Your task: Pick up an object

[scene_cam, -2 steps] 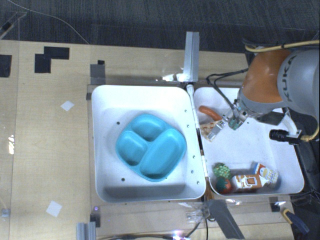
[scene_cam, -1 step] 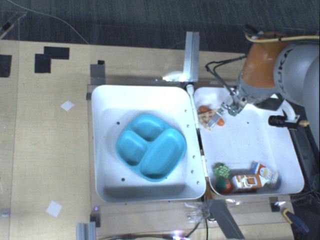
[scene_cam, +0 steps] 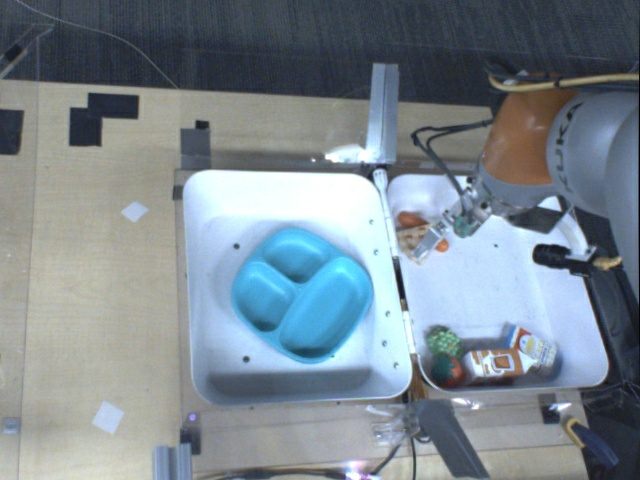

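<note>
My gripper (scene_cam: pixel 432 240) hangs over the upper left corner of the right bin (scene_cam: pixel 520 288), reaching in from the right below the orange band (scene_cam: pixel 515 138). Right beside its tip lies a small brown and orange object (scene_cam: pixel 409 224), close to the bin's left wall; whether they touch I cannot tell. A tiny orange piece (scene_cam: pixel 442 247) shows just under the tip. Along the bin's near edge lie a green leafy item (scene_cam: pixel 443 341), a red round item (scene_cam: pixel 450 369), an orange-and-white carton (scene_cam: pixel 495 365) and a second small carton (scene_cam: pixel 531 347).
The left bin (scene_cam: pixel 210 368) holds a blue divided plate (scene_cam: pixel 302 293). A metal post (scene_cam: pixel 383 113) stands behind the divider between the bins. A black cable (scene_cam: pixel 440 158) loops near the wrist, and a black fitting (scene_cam: pixel 560 258) juts over the right bin's right side.
</note>
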Controlling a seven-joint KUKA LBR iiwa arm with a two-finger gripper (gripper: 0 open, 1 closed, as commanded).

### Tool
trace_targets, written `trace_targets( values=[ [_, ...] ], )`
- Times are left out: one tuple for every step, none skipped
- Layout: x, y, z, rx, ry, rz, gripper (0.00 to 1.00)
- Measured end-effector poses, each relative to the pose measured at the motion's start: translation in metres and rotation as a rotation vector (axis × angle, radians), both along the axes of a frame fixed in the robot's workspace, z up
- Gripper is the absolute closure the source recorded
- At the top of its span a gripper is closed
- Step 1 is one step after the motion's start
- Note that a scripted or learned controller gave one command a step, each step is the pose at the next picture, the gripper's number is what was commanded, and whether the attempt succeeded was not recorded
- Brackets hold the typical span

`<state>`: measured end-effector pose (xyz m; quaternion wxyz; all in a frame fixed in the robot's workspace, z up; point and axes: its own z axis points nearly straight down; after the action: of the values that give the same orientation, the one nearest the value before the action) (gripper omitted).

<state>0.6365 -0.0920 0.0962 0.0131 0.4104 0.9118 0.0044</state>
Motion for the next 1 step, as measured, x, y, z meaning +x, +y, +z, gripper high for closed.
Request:
trace_targets(
  values=[
    [-0.1003,-0.0068,-0.0007,-0.005,0.001,0.209,0.00]
  ],
)
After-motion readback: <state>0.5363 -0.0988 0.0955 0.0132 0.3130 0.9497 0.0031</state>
